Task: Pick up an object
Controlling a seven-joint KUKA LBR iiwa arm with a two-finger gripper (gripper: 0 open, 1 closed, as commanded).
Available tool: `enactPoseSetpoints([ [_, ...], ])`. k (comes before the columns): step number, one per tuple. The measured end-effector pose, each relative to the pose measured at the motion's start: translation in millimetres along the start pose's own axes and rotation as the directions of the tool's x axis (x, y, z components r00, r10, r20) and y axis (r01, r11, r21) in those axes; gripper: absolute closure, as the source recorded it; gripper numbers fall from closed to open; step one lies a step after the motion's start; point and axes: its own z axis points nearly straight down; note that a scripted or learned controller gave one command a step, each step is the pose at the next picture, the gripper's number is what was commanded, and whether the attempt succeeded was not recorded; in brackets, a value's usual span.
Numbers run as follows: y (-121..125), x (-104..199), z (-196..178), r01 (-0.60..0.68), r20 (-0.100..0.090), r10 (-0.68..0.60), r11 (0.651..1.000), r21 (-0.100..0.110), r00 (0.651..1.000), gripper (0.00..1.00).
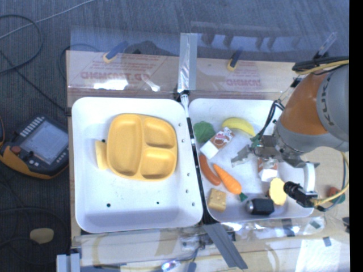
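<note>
The right bin point(249, 107) holds several small objects. A yellow banana point(239, 126) lies at the back beside a green piece point(203, 132) and a white and red carton point(218, 142). Two orange carrots point(226, 178) point(209, 171) lie by the left wall, with a tan cheese block point(216, 199) in front of them. A black object point(261, 207), a yellow round piece point(277, 191) and a white and red item point(267, 168) sit at the front right. My gripper point(253, 152) hangs low over the bin's middle, just right of the carton and below the banana.
The left bin point(85, 208) carries a yellow divided plate point(141, 146) with a pale yellow slab point(101, 154) at its left edge. The grey and orange arm point(315, 115) covers the right bin's right side. A pendant point(37, 146) lies on the floor at the left.
</note>
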Motion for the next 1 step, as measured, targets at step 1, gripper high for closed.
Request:
enactPoseSetpoints([
  [1, 42.3, -19.0, 18.5, -0.108, -0.004, 0.107, 0.993, -0.042, 0.994, 0.0],
])
